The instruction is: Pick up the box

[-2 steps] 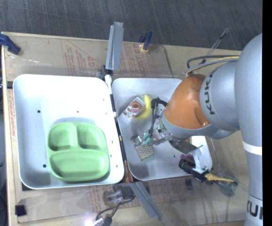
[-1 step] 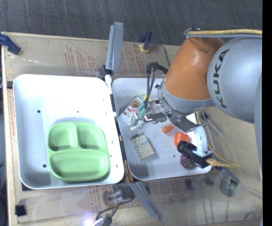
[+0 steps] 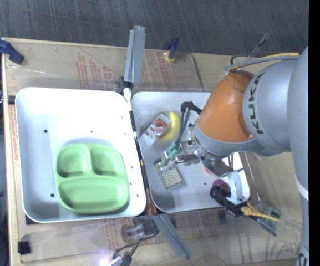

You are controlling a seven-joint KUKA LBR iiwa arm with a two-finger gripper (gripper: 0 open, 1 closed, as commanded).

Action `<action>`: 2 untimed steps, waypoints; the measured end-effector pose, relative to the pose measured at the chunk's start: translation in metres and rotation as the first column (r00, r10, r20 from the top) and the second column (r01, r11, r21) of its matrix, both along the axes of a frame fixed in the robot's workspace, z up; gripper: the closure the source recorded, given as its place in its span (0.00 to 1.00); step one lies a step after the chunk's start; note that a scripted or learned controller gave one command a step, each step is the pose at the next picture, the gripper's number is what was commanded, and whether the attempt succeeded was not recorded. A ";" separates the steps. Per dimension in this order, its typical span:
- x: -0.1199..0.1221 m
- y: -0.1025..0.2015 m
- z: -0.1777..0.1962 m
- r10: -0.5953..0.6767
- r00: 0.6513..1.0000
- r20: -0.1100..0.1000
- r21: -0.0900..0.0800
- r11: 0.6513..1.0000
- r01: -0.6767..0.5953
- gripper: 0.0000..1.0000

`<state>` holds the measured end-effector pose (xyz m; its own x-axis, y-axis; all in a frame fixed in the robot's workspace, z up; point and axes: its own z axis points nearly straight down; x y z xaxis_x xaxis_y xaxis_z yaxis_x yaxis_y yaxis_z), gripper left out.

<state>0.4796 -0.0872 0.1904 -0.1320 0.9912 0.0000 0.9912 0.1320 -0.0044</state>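
Box (image 3: 158, 127), lying in the right bin (image 3: 148, 101) with its long axis toward 2 o'clock, sits at 11 o'clock from your end effector (image 3: 168, 160), whose grip I cannot tell.

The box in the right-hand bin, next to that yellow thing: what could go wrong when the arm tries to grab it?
The box lies against the yellow thing, so the gripper might catch both or nudge the box aside. The patterned card lies right under the gripper, so it may be grabbed instead. The box also sits near the bin wall, which could crowd the approach.
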 end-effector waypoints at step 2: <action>-0.002 0.042 0.080 0.324 0.946 0.006 -0.001 0.946 -0.324 0.00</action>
<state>0.4778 -0.0448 0.2707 -0.4463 0.8949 -0.0017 0.8949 0.4463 0.0016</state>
